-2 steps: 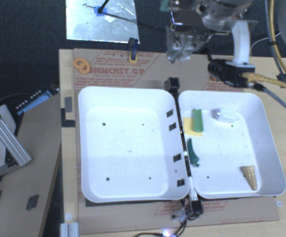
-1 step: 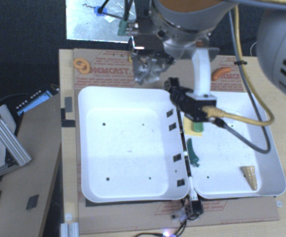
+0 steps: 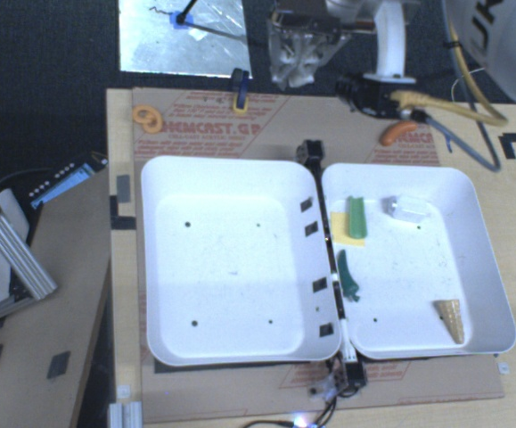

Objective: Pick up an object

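Camera view showed the claw hanging high beyond the bins, nothing in it; how far it was spread I could not tell. Well below it, in the right bin, lay a green stick, clear block, dark green piece and cone, likely scattered so each could be grasped alone.

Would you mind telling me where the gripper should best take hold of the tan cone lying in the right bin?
Probably across the wide end of the tan cone, coming straight down from above. It lies flat near the right white bin's front right corner, tapering toward the rim, so fingers closing on the narrow tip might slip.
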Robot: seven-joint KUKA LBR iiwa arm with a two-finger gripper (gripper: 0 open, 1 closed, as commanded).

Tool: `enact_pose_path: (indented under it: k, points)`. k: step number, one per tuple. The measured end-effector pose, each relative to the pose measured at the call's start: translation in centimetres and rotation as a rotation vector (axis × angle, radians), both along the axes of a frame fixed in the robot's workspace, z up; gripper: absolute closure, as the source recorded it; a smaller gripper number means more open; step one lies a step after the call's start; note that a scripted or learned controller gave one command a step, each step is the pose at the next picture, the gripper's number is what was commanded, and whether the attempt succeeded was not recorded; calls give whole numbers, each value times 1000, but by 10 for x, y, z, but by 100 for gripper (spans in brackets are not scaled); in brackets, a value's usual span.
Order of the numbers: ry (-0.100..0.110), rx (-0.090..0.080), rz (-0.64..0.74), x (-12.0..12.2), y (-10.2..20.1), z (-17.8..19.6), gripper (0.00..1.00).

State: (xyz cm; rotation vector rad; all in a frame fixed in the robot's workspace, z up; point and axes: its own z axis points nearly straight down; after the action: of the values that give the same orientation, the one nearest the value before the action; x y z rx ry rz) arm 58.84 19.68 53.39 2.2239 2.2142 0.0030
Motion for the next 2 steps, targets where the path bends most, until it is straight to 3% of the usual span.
enact_pose_path:
  k: [1,2]
  points:
    - [5,4,13,-107,7,2,100]
    - [-1,0,0,-17,-39,0,100]
